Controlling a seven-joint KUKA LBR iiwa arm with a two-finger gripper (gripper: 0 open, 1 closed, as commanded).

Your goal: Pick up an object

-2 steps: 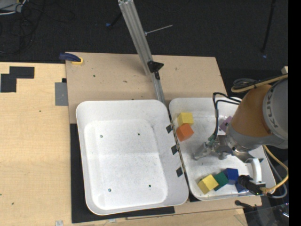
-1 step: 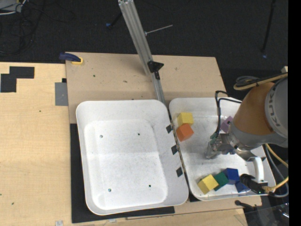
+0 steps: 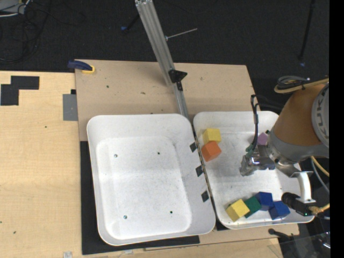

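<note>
The right bin holds several blocks. A yellow block sits on or against an orange block near the bin's left wall. By the front edge lie a yellow block, a green block and two blue blocks. A small purple block peeks out beside the arm at the right. My gripper hangs low over the middle right of this bin, apart from the blocks; nothing shows between its fingers.
The left bin lies beside the right one, split by a divider with black clips. A metal bar slants up from behind the bins. The arm's grey and orange body covers the right bin's right side.
</note>
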